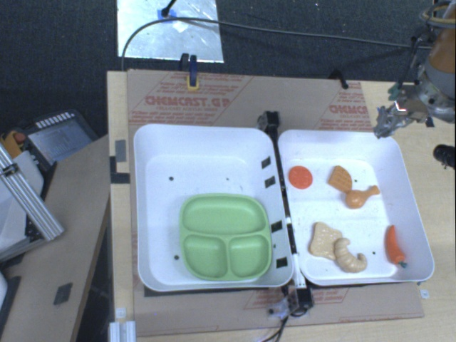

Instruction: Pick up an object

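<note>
The right bin holds several toy foods: a red disc, an orange wedge, a tan drumstick, a beige piece, a curled tan piece and an orange carrot by the right wall. My gripper hangs above the bin's far right corner, apart from every object. Nothing shows between its fingers.
The left bin holds a green divided plate. A black clip strip runs along the seam between the bins. Cardboard lies under both bins. Cables cross the dark floor behind, and grey equipment stands at the left.
</note>
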You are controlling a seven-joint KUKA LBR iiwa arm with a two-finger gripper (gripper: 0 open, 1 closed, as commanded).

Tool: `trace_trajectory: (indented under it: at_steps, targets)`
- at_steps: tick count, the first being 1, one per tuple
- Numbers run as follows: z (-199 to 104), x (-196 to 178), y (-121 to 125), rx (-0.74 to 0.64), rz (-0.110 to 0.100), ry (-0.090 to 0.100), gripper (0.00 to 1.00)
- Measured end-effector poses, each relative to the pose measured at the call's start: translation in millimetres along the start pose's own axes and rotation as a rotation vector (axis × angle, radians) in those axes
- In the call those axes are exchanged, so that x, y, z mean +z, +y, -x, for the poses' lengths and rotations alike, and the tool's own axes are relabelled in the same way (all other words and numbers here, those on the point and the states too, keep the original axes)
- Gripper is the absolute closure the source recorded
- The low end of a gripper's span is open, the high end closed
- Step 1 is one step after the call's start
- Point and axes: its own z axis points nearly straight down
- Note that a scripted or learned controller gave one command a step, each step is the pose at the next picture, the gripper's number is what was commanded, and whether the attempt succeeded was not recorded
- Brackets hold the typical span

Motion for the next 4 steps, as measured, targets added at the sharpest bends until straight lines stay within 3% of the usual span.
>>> trace_trajectory:
  at_steps: [4]
  targets:
    - [-217.7, 32.4, 0.3, -0.003, -0.008, 0.004, 1.0]
